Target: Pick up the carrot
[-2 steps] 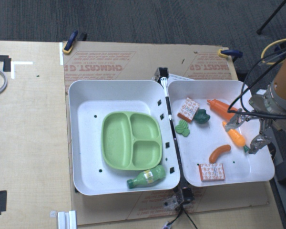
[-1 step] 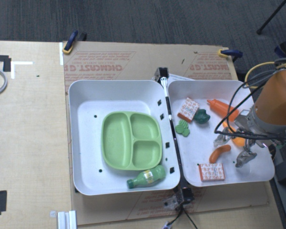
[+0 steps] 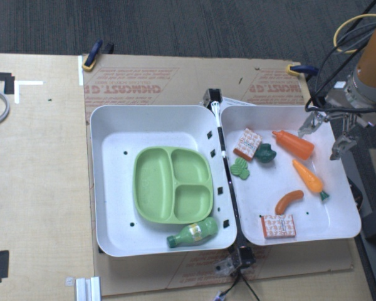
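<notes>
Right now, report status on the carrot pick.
Gripper open, fingers apart over the right bin's far right rim, holding nothing. Carrot lies free in that bin, below the orange bottle. Sausage close by; nothing on top.

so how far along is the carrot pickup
Done so far: nothing that shows. The carrot lies loose on the floor of the right bin, beside the orange bottle and the sausage. In hand: the open gripper hangs at that bin's far right corner, holding nothing. Left: move over the carrot, descend, close on it and lift.
</notes>
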### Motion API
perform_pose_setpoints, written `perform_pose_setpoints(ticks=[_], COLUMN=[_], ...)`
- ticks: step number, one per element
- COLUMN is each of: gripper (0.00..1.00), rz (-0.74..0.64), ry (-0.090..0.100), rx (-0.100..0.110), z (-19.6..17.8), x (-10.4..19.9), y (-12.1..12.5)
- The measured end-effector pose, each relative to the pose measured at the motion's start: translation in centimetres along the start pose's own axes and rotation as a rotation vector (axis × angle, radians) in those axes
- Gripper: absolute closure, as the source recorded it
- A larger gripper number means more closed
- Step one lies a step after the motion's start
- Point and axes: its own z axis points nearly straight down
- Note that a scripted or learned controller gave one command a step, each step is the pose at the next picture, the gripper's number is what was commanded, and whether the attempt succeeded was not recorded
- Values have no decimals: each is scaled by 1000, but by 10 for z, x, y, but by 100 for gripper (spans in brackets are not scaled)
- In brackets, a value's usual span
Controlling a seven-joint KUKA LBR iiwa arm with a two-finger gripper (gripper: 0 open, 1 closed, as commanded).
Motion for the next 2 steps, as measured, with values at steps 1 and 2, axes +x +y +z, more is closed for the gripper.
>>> perform_pose_setpoints(ticks=[1,2], gripper=[0,0], rz=[-4,11], ry=[0,2], rx=[12,-3], z=[78,93], x=[21,-3], y=[20,61])
